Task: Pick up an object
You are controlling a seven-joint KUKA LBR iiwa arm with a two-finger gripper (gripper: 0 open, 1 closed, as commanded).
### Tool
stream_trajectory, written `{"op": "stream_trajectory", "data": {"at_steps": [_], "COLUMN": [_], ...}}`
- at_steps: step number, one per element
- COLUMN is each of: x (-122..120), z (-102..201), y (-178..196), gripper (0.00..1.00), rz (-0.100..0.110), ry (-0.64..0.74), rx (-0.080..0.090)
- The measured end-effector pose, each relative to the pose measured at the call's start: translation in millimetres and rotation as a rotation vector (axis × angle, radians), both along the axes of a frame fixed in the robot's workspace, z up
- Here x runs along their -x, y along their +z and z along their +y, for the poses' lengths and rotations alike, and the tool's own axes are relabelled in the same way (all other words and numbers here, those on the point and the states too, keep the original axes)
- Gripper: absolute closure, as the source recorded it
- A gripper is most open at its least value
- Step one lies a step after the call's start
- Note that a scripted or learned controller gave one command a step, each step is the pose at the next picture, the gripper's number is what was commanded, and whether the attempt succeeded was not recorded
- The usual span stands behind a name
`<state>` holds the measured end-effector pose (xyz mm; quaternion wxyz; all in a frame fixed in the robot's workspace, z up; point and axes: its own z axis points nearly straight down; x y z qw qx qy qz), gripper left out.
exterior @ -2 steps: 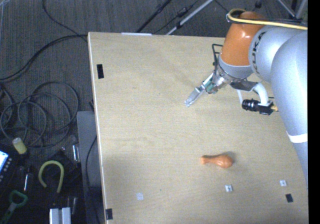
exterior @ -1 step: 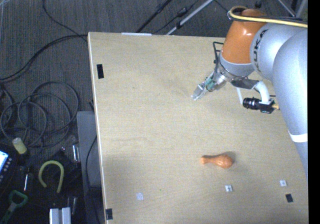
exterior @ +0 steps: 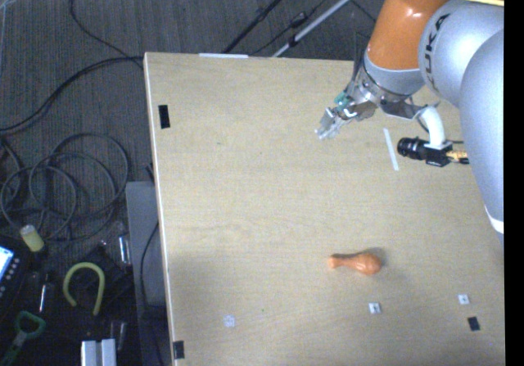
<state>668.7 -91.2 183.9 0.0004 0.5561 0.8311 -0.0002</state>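
The pale wooden bench top (exterior: 246, 192) fills most of the view, and the grey arm (exterior: 471, 53) with its orange band reaches over its upper right part. Its gripper (exterior: 332, 125) hangs above bare wood, too small and blurred to tell its state, with nothing visible in it. A small orange object (exterior: 358, 262), perhaps gourd-shaped, lies well apart toward the near edge.

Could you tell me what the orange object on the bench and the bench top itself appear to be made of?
The orange object looks like soft rubber or moulded plastic: smooth, uniform colour, rounded bulb narrowing to a neck, with a faint sheen. This is uncertain at this size. The bench top looks like light wood or wood-look laminate: pale tan, matte, with faint grain streaks and a sharp straight edge.
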Motion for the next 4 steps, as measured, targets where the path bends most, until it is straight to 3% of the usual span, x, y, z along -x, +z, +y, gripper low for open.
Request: {"op": "stream_trajectory", "data": {"at_steps": [1, 2, 3, 4], "x": [17, 25, 12, 8], "z": [-68, -110, -54, -133], "y": [52, 10, 2, -39], "gripper": [1.0, 1.0, 1.0, 1.0], "rz": [0.0, 0.002, 0.002, 0.0], "ry": [-0.184, -0.139, -0.219, -0.025], "rx": [0.002, 0.002, -0.001, 0.002]}}
